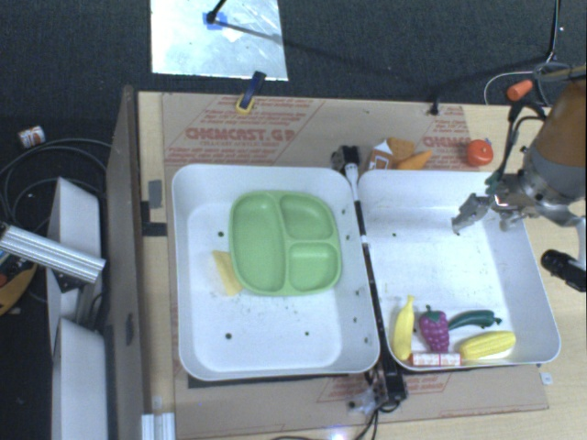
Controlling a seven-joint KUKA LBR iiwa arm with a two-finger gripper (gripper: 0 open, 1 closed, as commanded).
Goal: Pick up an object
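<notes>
In the right bin [431, 246], several toy foods lie along the front edge: a yellow banana [404, 329], purple grapes [434, 328], a dark green vegetable [474, 319], a yellow corn cob [487, 345] and a small red-and-white piece [431, 360]. My gripper [486, 216] hangs over the bin's back right part, well behind these items. Its fingers are spread open with nothing between them.
The left bin [206, 337] holds a green divided plate [284, 243] and a pale yellow piece [225, 273] beside it. Behind the bins, an orange carrot [410, 159] and a red tomato [478, 152] rest on the cardboard. Cables run at the far right.
</notes>
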